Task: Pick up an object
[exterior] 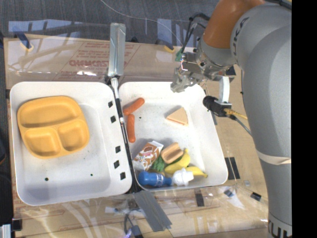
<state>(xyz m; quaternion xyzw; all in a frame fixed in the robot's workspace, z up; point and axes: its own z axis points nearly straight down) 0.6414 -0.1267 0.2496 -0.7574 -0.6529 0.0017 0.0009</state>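
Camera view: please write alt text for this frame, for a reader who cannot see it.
A grey arm's gripper hovers over the far edge of the right bin, above a sandwich wedge, two sausages, a banana, a blue bottle and a snack packet. The left bin holds a yellow divided tray.

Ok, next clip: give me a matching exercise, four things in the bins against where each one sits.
Things:
1. yellow divided tray
2. two sausages
3. wedge of sandwich
4. blue bottle

Places:
A. right bin, along its left wall
B. left bin, upper left part
C. right bin, near edge, lying on its side
D. right bin, alone toward the far right

Pairs: 1-B, 2-A, 3-D, 4-C
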